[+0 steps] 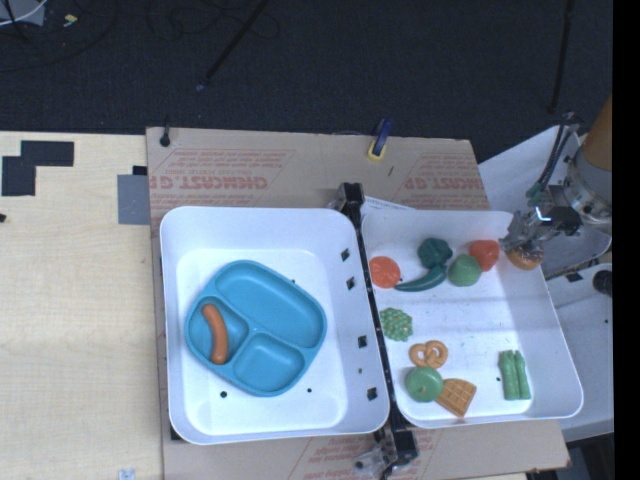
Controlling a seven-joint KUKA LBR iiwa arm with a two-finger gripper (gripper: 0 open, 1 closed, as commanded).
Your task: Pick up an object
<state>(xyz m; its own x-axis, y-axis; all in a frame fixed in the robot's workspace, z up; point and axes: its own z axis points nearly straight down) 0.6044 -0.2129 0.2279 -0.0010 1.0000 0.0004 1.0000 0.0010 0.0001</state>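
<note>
The gripper [527, 240] is sitting over the right bin's [560, 368] far right rim, and there's a small orange-brown object [524, 259] right under its fingertips. It looks pinched between them, fingers nearly closed, but it's tiny and blurry. It's a roundish lump, so I can't tell any long axis or which way it points. The red tomato [485, 254] lies just beside it at 9 o'clock, with the green ball [464, 270] past that.
</note>
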